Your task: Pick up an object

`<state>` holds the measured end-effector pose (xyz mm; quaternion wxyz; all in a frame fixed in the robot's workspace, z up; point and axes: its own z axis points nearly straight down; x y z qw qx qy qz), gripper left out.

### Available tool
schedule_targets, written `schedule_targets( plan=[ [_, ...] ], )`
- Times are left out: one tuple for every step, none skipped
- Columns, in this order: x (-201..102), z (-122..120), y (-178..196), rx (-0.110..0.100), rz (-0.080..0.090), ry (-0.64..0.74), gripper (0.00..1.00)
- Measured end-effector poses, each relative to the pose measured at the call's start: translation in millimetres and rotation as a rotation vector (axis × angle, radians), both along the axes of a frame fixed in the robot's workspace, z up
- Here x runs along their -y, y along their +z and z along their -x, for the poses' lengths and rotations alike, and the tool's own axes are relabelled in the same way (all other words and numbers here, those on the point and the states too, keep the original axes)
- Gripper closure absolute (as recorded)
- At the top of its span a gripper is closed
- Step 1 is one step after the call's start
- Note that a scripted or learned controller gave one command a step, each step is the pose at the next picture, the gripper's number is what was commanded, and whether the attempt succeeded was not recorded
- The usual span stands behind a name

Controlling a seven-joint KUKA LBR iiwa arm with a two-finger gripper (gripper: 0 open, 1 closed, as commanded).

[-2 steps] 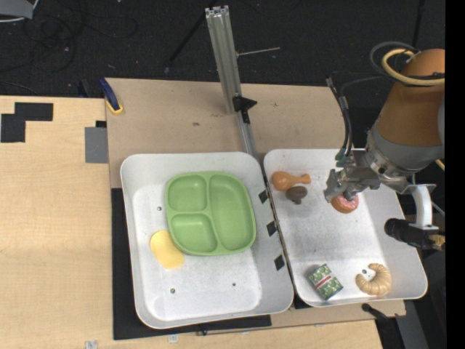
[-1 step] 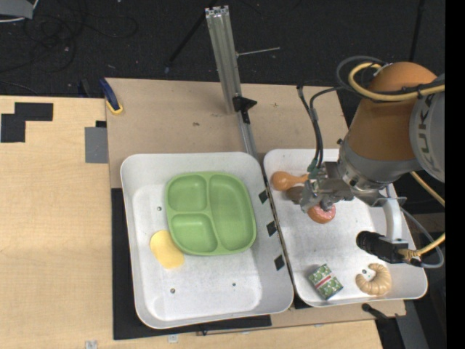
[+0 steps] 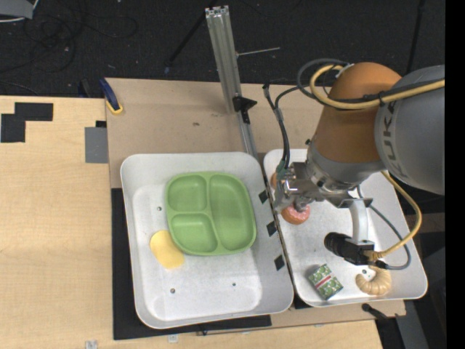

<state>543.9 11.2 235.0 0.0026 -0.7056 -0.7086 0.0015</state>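
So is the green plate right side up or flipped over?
Right side up. The green plate lies flat in the left bin, and its three hollow compartments face up.

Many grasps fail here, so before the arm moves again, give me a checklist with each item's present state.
1. Gripper is over the right bin: ok, it hangs at that bin's left side.
2. A target lies under it: ok, a pink round object sits just below the wrist.
3. Object between the fingers: cannot tell, the wrist hides them.
4. Other right-bin items lie apart from the target: ok, the green packet and croissant-shaped piece lie near the front edge.
5. Left bin contents out of the path: ok, the green divided plate and yellow piece lie across the divide.
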Motion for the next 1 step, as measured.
schedule_targets(
  plan=[
    [-58.7, 17.8, -3.1, -0.001, -0.001, 0.002, 1.00]
  ],
)
